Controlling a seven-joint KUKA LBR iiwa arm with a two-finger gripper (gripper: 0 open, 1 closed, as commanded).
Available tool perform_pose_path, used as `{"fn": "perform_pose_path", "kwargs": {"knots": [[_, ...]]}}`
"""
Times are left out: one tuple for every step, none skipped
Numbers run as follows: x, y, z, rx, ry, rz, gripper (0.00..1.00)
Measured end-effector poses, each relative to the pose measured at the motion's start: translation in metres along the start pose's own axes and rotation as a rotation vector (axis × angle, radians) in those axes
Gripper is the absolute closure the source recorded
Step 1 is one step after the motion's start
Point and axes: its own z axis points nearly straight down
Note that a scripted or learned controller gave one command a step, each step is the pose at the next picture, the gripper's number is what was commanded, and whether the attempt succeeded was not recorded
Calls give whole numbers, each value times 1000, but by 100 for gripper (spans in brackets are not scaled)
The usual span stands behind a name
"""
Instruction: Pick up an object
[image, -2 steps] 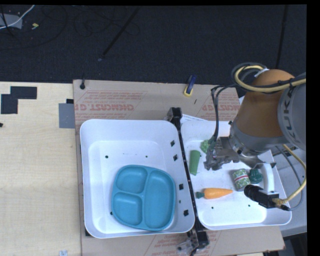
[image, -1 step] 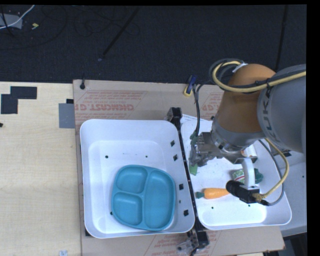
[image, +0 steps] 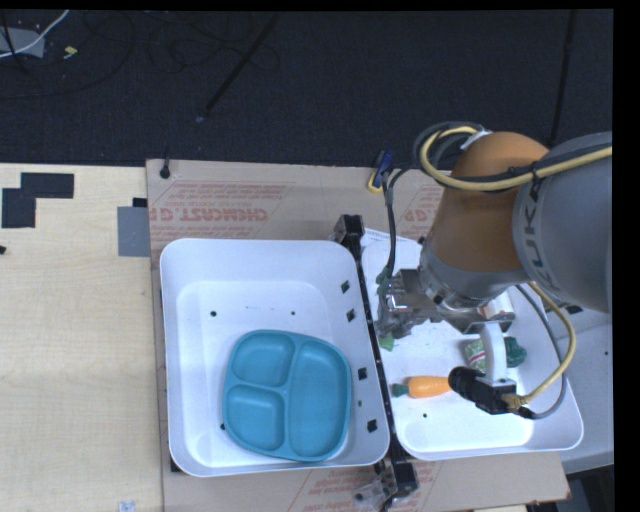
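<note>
- Orange toy carrot (image: 430, 387) lies on its side on the floor of the right bin (image: 450, 432), towards the near edge. It looks like the easiest object to pick, and nothing is holding it.
- Blue divided plate (image: 288, 395) sits flat in the near half of the left bin (image: 200, 300). It is well apart from the arm and is the sole thing in that bin.
- Just beyond the carrot, a small green-and-white item (image: 478, 352) and a darker green one (image: 514, 351) lie close together. The wrist partly hides them, and what they are is too small to tell.
- The end effector (image: 398, 305) hangs low over the far left part of the right bin, near the wall shared with the left bin. Whether it is open or closed cannot be told, and nothing visible is gripped in it.
- By my judgement the pick is not yet done: every object rests on a bin floor, so grasping and lifting are both left.
- That shared wall crowds the end effector on one side, and the bulky grey arm (image: 560, 240) with its orange band covers much of the right bin.
- Farther off, a brown cardboard sheet (image: 250, 200) lies under both bins on the pale wooden table (image: 70, 330), with dark carpet beyond.
</note>
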Motion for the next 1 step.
{"fn": "perform_pose_path", "kwargs": {"knots": [[13,6,3,-1,-1,0,100]]}}
